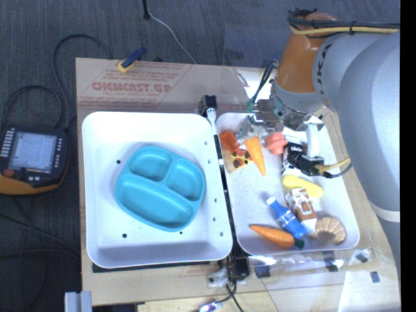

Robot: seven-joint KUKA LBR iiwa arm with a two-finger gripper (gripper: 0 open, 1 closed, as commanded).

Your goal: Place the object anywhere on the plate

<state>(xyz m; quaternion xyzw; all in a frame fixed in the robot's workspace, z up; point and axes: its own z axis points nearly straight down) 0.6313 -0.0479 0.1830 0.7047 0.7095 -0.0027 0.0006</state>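
Hand (260,123) over right bin, grip state untellable. Nearby toy carrot (255,155) probably light, stiff, slick; best pinched mid-body.

Grey arm (364,90) entering from the right, orange band (300,60) above the wrist, bent steeply downward; gripper (263,123) low over the right bin's (338,174) far end.

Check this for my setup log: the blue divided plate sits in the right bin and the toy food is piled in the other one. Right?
Not quite. The camera view shows the blue divided plate in the left bin, not the right. The toy food, such as the carrot and the croissant, is piled in the other one, the right bin.
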